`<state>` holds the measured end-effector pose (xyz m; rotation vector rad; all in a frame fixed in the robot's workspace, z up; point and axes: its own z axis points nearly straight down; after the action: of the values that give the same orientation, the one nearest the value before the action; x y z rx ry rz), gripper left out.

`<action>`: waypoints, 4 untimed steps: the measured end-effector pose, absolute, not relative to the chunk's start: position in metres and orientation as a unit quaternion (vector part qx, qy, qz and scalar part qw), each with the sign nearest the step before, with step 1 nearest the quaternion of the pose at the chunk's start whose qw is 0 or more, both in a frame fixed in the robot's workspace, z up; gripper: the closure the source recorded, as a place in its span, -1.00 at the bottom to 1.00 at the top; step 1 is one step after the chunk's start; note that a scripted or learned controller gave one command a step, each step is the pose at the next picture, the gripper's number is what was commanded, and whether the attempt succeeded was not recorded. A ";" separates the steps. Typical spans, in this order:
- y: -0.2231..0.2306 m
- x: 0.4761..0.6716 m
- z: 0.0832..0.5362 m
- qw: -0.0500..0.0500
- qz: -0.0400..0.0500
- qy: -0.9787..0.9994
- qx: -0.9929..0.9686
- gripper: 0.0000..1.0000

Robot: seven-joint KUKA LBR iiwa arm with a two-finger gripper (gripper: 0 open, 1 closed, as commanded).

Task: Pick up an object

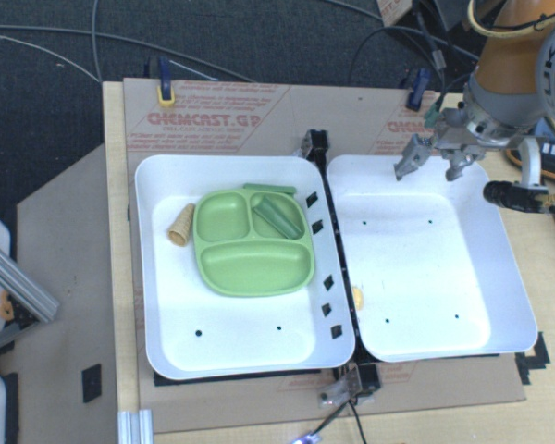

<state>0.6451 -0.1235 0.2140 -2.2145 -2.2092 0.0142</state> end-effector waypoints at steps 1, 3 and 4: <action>-0.123 0.648 0.223 0.001 0.000 -0.707 -0.707 -1.00; -0.132 0.644 0.117 0.002 0.001 -0.707 -0.707 -1.00; -0.131 0.643 0.083 0.003 0.001 -0.707 -0.707 -1.00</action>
<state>0.6435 -0.1309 0.0831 -2.2177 -2.2180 0.0044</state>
